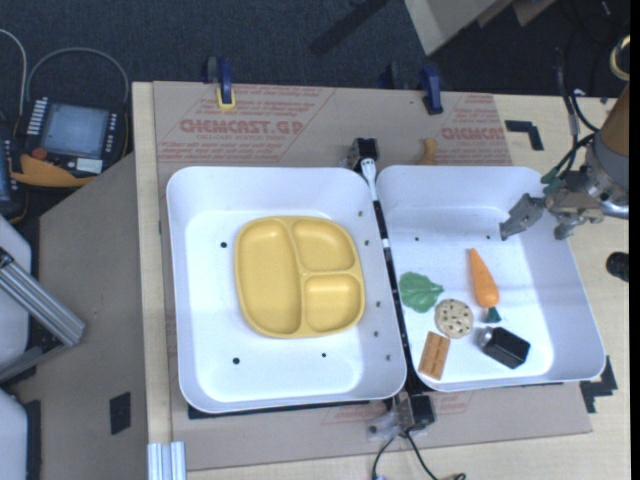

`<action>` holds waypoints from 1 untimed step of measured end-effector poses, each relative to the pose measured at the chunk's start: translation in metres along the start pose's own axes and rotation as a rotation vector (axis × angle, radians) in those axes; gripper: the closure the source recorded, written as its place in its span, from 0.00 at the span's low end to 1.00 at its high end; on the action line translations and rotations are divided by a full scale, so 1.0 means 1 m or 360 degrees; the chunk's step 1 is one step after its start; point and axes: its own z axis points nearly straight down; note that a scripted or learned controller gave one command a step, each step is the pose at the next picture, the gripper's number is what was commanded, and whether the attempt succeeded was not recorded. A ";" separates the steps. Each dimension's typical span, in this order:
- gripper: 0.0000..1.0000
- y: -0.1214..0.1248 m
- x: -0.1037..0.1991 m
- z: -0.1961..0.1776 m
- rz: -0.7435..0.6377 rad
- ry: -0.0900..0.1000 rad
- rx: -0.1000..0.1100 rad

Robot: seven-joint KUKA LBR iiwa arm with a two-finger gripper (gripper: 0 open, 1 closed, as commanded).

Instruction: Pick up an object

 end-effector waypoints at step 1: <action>0.00 0.003 0.001 -0.009 -0.0007 -0.0005 -0.0024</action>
